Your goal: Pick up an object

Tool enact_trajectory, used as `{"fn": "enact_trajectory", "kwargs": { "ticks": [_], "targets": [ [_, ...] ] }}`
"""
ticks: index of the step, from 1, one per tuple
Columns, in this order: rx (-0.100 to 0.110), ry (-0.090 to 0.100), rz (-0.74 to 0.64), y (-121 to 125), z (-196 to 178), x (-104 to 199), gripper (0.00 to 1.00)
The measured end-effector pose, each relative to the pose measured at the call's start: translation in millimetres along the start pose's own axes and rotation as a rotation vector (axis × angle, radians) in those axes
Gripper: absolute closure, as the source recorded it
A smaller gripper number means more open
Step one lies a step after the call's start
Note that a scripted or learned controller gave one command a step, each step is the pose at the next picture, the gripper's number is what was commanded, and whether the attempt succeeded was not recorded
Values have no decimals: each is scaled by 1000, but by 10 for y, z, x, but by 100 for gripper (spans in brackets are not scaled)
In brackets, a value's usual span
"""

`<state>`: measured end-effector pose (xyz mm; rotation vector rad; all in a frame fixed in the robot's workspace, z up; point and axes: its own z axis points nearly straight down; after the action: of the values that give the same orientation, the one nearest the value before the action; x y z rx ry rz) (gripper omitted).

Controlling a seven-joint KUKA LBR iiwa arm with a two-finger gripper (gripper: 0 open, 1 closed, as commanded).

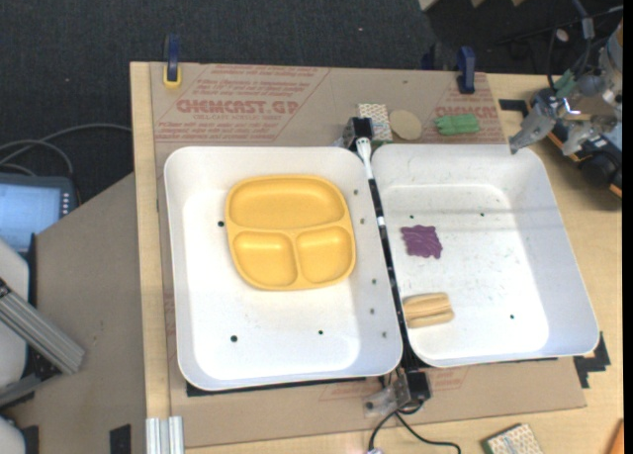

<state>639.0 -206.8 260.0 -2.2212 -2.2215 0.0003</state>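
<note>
We see 1 tan bread-like piece near the front-left of the right bin, its long axis running left to right, and 1 purple clump behind it. The left bin holds 1 yellow 3-compartment plate. The gripper sits at the right bin's far corner, and its state we cannot tell.

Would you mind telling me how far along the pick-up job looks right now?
Nothing looks picked yet. The yellow divided plate lies in the left bin; the purple piece and tan bun lie in the right bin. The claw sits beyond the bins. The whole grasp remains.
</note>
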Motion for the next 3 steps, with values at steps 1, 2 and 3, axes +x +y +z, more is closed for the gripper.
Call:
{"fn": "enact_trajectory", "kwargs": {
  "ticks": [1, 2, 3],
  "targets": [
    [12, 9, -1, 59, 1807, -68, 0],
    [-3, -1, -6, 290, 1752, 449, 0],
    [5, 5, -5, -151, 1756, 1136, 0]
  ]
}}
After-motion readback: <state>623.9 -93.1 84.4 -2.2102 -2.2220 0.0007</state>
